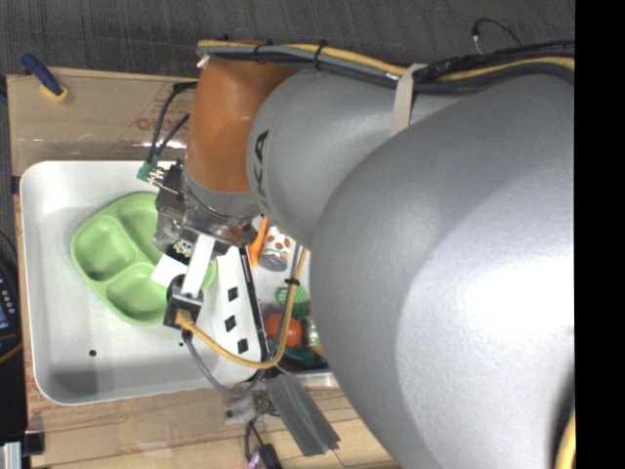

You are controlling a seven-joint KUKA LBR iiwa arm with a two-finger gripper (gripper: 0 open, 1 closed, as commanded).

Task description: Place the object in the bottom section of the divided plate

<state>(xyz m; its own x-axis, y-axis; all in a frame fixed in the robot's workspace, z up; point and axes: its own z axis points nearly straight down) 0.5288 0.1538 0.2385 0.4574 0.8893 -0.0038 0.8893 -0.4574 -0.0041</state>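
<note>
While partly under arm (410, 242), green plate (105, 247)

Glossy green plastic divided plate (112, 252) in a smooth, matt white bin (49, 291).

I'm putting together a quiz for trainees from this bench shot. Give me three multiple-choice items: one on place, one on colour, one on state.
1. Where is the plate?
A) in the white bin
B) on the carpet
C) atop the arm

2. What colour is the plate?
A) red
B) green
C) blue

3. Its visible sections are:
A) bare
B) heaped with fruit
C) under a lid

Key: 1A, it rests on the bin's floor; 2B, it is pale green throughout; 3A, nothing lies in them.
</note>
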